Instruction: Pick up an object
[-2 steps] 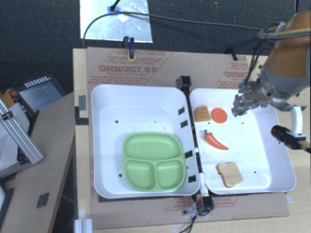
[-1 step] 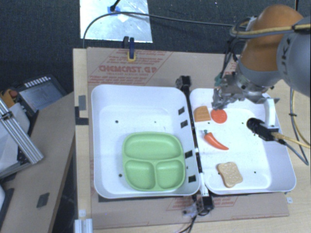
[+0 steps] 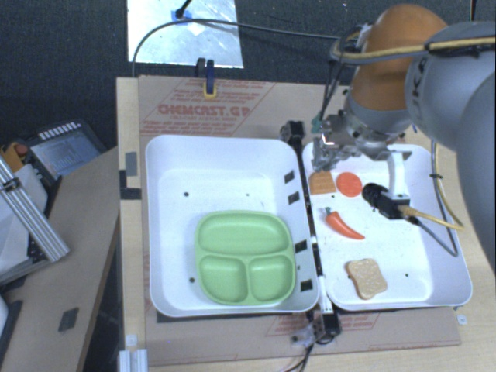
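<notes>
In the right white bin point(image 3: 449, 285), near its far left corner, the grey two-finger gripper point(image 3: 324, 157) poised close over a flat orange square block point(image 3: 322, 182) — open or closed, impossible to tell. Just beside the square, a round red disc point(image 3: 349, 184); nearer the camera, a red-orange toy pepper point(image 3: 343, 225) and a tan toy bread slice point(image 3: 366, 277). In the left white bin point(image 3: 167, 208) — a green three-compartment plastic plate point(image 3: 245, 256)
</notes>
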### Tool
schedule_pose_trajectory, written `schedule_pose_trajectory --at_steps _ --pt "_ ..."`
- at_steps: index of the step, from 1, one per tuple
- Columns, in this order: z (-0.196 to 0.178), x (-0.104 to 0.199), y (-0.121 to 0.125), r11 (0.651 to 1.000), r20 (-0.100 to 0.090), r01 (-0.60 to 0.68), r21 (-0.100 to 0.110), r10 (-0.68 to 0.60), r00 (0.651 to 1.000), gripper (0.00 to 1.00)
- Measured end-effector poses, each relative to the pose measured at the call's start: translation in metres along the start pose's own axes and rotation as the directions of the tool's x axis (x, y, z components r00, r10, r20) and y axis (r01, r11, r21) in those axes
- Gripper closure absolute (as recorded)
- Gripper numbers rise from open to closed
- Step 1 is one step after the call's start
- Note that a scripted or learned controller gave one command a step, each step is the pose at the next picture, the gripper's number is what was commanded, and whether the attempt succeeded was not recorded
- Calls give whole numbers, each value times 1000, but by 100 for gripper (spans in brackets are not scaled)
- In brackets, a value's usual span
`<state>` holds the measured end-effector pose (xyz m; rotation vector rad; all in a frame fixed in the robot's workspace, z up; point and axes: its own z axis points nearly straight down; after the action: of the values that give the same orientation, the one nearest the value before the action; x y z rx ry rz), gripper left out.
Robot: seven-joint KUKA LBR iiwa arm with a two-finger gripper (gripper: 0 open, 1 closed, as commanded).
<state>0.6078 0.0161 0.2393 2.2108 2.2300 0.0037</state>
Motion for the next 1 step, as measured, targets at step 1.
schedule_pose_trajectory --at_steps 1 --pt "4 38 27 1000 -1 -1 -1 1 1000 100"
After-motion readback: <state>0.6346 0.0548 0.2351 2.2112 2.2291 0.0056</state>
